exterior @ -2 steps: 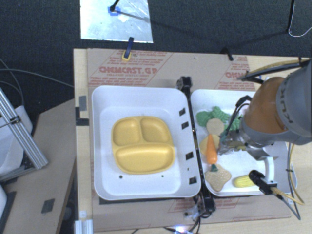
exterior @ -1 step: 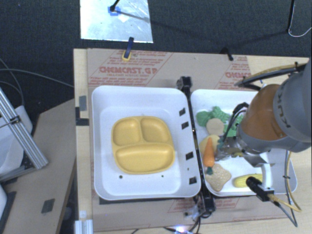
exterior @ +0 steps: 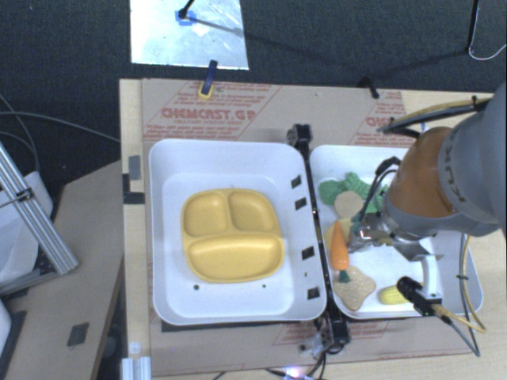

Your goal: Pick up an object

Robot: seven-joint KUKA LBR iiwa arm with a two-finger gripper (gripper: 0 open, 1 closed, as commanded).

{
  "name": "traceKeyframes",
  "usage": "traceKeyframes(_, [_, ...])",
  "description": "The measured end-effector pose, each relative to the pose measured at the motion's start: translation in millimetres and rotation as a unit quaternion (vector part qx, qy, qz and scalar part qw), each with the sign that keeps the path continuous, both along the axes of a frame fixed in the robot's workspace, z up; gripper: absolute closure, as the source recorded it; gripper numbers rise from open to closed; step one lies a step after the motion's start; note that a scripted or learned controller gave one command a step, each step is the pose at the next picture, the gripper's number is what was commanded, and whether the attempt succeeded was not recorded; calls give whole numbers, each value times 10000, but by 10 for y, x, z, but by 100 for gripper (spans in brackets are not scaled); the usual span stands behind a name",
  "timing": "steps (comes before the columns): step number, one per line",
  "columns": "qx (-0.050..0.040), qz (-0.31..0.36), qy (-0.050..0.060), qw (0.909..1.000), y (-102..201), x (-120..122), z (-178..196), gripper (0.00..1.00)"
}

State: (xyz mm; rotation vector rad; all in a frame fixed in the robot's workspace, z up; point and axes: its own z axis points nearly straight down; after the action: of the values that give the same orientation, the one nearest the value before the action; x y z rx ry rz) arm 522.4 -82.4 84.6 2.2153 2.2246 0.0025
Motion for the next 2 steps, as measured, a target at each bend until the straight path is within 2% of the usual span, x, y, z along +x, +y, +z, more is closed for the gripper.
traceKeyframes(2, [6, 5, -13, 10000, -1, 7, 208, 100])
